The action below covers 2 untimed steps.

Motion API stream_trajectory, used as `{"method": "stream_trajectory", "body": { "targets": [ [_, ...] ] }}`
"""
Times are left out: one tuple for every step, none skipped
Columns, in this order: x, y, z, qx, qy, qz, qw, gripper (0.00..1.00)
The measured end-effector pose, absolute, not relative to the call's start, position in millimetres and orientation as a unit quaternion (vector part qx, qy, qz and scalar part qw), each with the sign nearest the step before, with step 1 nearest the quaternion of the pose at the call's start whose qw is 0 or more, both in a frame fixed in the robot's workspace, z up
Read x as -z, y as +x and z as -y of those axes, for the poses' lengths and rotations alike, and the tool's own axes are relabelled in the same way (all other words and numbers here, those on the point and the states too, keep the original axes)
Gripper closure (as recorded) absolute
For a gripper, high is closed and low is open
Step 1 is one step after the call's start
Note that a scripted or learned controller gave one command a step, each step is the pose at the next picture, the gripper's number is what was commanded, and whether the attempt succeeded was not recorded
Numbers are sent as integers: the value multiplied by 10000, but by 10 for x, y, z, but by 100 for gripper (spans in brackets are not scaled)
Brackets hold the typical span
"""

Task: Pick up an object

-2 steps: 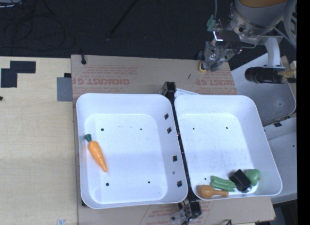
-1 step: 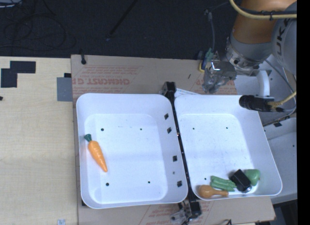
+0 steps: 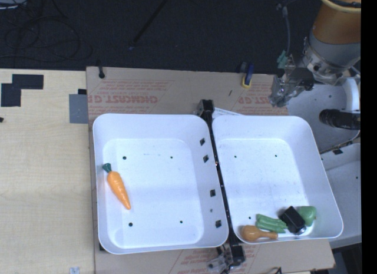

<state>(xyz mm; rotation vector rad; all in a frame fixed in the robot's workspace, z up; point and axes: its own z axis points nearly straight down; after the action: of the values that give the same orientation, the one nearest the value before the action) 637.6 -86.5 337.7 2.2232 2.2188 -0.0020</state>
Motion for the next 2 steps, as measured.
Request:
{"method": "stream_trajectory", "body": {
  "targets": [
    [-3910, 6047, 1266, 2, 7079, -7063, 11, 100],
    [-5485, 6152, 432, -58, 7038, -7104, 58, 100]
  ]
}}
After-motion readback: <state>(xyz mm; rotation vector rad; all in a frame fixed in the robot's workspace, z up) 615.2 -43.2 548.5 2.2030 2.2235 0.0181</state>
